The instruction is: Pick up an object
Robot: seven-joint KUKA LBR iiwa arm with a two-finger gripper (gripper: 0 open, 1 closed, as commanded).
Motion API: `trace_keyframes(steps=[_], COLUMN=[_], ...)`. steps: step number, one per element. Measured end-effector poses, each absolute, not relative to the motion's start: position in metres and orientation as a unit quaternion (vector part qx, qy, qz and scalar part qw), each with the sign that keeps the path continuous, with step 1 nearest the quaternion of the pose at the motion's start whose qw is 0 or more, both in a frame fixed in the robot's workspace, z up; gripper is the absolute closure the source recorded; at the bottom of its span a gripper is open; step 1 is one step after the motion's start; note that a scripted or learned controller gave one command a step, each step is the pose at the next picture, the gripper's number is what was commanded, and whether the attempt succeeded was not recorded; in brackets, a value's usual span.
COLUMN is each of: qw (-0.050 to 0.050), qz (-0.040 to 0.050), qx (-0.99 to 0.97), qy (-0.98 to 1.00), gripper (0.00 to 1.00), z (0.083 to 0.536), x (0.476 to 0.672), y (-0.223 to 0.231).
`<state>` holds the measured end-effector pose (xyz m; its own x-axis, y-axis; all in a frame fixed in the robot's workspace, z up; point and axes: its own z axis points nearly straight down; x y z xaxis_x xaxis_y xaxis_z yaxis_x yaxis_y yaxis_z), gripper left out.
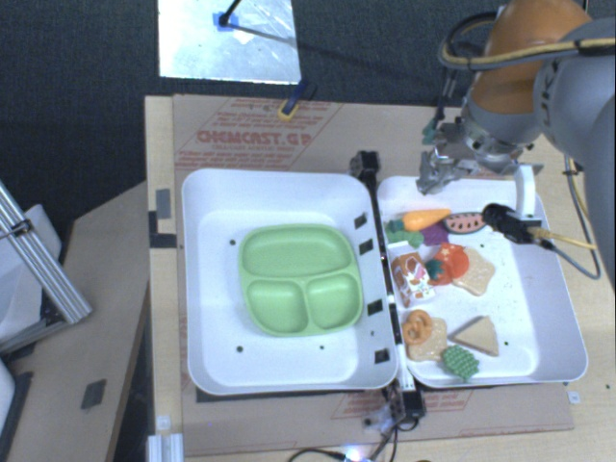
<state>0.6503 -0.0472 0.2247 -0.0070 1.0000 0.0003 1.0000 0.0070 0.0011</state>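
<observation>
In the right half of the frame, toy foods are massed in the right bin (553, 296), presumably as picking stock: a carrot (425, 218), watermelon slice (464, 223), pretzel (418, 327) and bread wedge (477, 335). The end effector (438, 173) is poised above the bin's upper edge, just above the carrot; its opening cannot be told. A green divided tray (296, 279) is seated in the left bin (207, 210).
</observation>
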Motion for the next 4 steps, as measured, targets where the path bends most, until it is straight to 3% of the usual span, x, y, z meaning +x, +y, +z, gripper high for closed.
trace_keyframes(steps=[1,3,4], qw=[0.000,0.001,0.001], qz=[-0.0001,0.0011,0.0003], qx=[0.707,0.706,0.707], qy=[0.707,0.708,0.708], gripper=[1.00,1.00,1.00], z=[0.218,0.235,0.234], x=[0.633,0.644,0.638], y=[-0.046,-0.050,-0.052])
